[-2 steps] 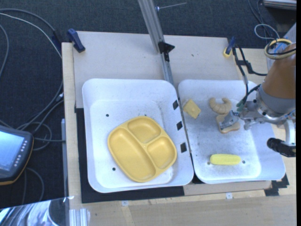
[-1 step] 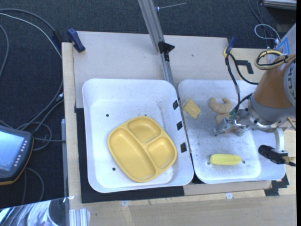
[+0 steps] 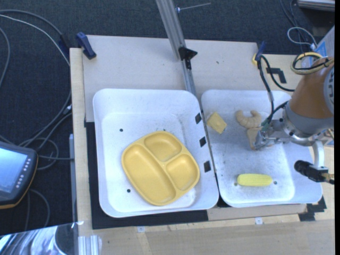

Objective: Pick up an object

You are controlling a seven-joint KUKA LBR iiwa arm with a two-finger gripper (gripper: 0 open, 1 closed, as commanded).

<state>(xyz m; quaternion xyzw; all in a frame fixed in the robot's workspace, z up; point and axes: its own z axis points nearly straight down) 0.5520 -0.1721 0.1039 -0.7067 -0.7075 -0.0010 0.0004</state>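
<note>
In the right bin (image 3: 281, 193) lie three things: a yellow cheese-like wedge (image 3: 216, 122) near its left wall, a tan ginger-root shape (image 3: 248, 119) in the upper middle, and a yellow corn cob (image 3: 254, 180) near the front. My gripper (image 3: 260, 141) hangs low over the bin, right beside the lower end of the tan root, its fingers pointing left. The grey arm with its orange band (image 3: 311, 94) comes in from the right.
The left bin (image 3: 106, 116) holds a yellow divided plate (image 3: 160, 167). A metal pole (image 3: 172, 23) slants up from between the bins. Cables (image 3: 271, 84) trail over the right bin's back edge. A tablet (image 3: 13, 171) sits at the far left.
</note>
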